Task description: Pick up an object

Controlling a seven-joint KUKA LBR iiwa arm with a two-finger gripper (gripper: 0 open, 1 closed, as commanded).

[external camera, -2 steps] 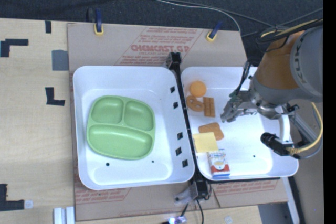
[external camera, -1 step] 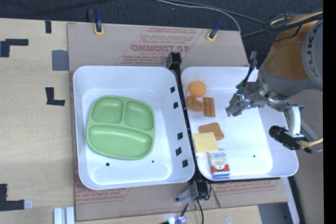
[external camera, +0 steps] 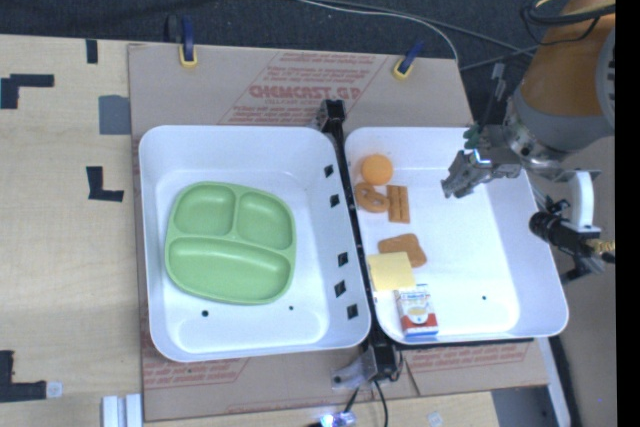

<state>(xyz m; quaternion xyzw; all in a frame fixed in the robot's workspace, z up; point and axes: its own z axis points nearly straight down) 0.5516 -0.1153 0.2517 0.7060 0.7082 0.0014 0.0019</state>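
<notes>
The right bin (external camera: pixel 510 255) holds several small food items along its left side: an orange ball (external camera: pixel 376 167), a pretzel-like ring (external camera: pixel 371 198), a brown wafer (external camera: pixel 398 203), a brown cookie piece (external camera: pixel 403 248), a yellow cheese slice (external camera: pixel 390 271) and a small milk carton (external camera: pixel 416 309). My gripper (external camera: pixel 461 177) hangs over the bin's upper right part, well to the right of the orange ball. Nothing shows between its fingers.
The left bin (external camera: pixel 240 143) holds a green divided plate (external camera: pixel 231 242). Black clips join the bins along the middle divider (external camera: pixel 345 215). Two yellow clamps (external camera: pixel 187 53) hold the cardboard at the back. A cable (external camera: pixel 300 0) runs across the dark floor behind.
</notes>
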